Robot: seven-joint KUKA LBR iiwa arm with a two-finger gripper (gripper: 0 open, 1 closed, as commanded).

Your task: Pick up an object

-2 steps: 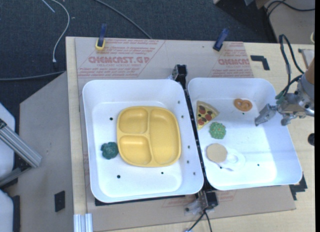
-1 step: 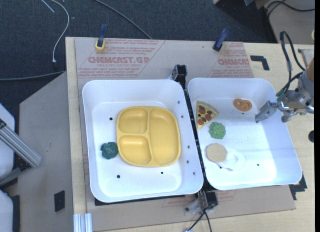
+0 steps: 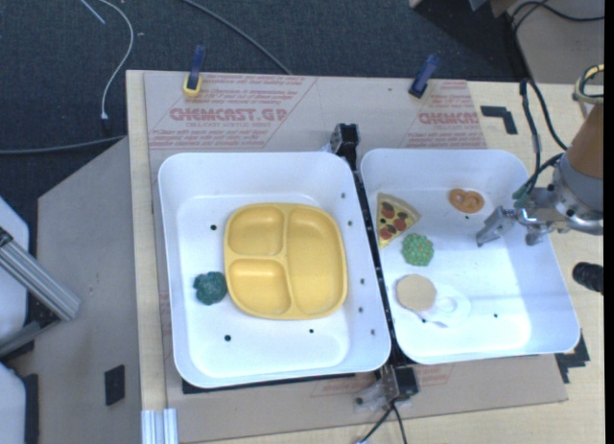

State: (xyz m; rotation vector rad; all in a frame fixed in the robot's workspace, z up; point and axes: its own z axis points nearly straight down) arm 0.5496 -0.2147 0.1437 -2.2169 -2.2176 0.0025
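The hand (image 3: 510,223) is hovering spread open, gripping nothing, over bare floor near the right bin's (image 3: 537,332) right edge, pretzel (image 3: 466,200) just left.

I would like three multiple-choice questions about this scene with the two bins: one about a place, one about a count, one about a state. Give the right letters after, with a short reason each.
1. Where does the yellow divided plate lie?
A. In the left bin
B. In the right bin
C. On the floor

2. How many food items lie in the right bin?
A. Two
B. Four
C. Six

3. What is between the fingers of the gripper?
A. The pretzel
B. The pizza slice
C. Nothing

Answers:
1. A: the plate sits in the left bin, beside a green piece.
2. B: pizza slice, pretzel, green broccoli-like piece, tan cookie.
3. C: the fingers are spread over bare bin floor, right of the pretzel.
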